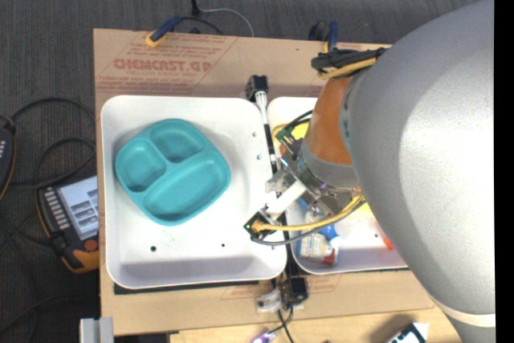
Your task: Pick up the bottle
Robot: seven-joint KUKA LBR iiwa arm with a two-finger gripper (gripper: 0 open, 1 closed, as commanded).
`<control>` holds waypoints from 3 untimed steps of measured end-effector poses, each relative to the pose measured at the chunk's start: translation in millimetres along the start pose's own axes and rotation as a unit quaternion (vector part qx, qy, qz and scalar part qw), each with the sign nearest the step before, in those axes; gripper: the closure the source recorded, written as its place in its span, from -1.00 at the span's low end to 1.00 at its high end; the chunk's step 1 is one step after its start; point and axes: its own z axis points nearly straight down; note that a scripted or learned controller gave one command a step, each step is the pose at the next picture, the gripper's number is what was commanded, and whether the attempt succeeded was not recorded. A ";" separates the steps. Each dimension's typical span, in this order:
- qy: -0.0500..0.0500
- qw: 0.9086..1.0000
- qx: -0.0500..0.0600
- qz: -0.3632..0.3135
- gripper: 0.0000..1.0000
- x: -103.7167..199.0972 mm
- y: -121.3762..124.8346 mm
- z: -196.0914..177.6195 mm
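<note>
The bottle (pixel 320 246) looks like a small pale item with a blue and red label. It lies near the front left corner of the right bin (pixel 361 263), partly hidden under the arm. My gripper (pixel 303 203) hangs low over the left side of that bin, just behind and above the bottle. Cables and the wrist hide its tip, and nothing shows clearly held in it. The grey arm with its orange band (pixel 329 132) covers most of the right bin.
A teal divided plate (pixel 173 170) lies in the left bin (pixel 112 245). A yellow cable (pixel 289 227) loops from the wrist over the wall between the bins. Clamps and a black cable sit at the bench's back edge.
</note>
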 end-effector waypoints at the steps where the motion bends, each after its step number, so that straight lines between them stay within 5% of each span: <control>1: -0.001 0.999 -0.008 -0.036 -1.00 18.6 -23.9 20.5; 2: -0.002 1.000 -0.013 0.012 -1.00 20.3 -24.6 28.0; 3: 0.001 0.999 0.000 0.051 -1.00 60.6 -78.5 -45.6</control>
